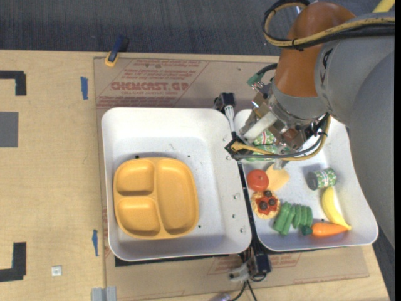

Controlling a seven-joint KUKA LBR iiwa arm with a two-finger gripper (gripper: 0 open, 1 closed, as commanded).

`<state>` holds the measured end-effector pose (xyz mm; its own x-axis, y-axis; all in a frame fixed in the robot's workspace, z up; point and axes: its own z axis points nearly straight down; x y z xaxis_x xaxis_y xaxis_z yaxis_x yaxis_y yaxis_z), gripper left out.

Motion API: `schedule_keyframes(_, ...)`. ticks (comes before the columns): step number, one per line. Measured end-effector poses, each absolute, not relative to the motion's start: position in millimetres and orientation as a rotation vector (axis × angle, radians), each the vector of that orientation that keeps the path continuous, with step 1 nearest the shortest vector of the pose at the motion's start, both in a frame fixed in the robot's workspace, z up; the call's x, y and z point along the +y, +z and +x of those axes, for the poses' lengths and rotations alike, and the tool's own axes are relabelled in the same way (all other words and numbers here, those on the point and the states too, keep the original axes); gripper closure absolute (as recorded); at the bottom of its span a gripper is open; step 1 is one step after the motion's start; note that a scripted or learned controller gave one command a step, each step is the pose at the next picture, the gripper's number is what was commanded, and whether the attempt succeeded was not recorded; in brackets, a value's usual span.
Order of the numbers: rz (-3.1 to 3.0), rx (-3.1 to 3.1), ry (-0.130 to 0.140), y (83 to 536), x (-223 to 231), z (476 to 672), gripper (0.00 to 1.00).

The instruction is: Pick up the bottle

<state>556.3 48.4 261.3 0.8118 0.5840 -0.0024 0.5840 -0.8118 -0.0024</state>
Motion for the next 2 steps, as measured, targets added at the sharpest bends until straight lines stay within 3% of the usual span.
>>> schedule_keyframes(1, -2.855, -1.304, 0.005, 185, 37, 496.1, 0.0)
schedule_keyframes(2, -2.974, -1.012, 0.0, 216, 6, 479.4, 0.0)
